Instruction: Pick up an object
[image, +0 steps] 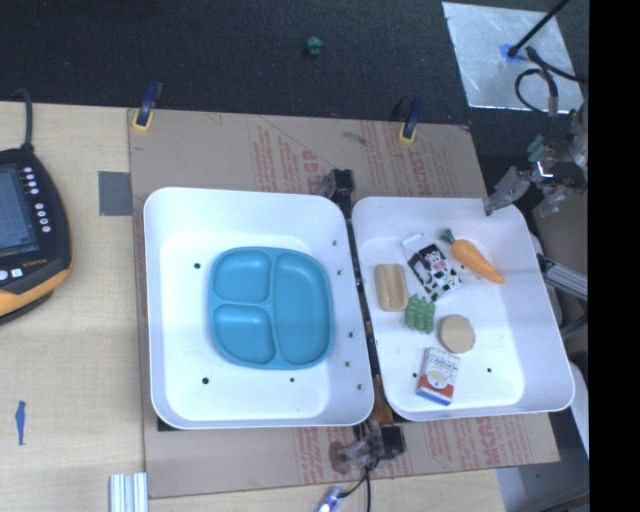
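Observation:
The right white bin (520, 390) holds several small items. An orange carrot (476, 260) lies at its upper right, beside a black-and-white cow-print carton (433, 268). A tan bread slice (391, 287) lies at the left, with a green broccoli piece (420, 316) below it. A round tan cookie (457, 333) and a small red-and-white box (438, 376) sit lower down. My gripper (535, 178) hovers over the bin's upper right corner, apart from all the items and with nothing seen in it.
The left white bin (180, 390) holds a blue divided plate (270, 306). A black and orange teach pendant (25, 235) lies at the far left of the bench. Clamps (148, 105) pin the cardboard sheet at its back edge.

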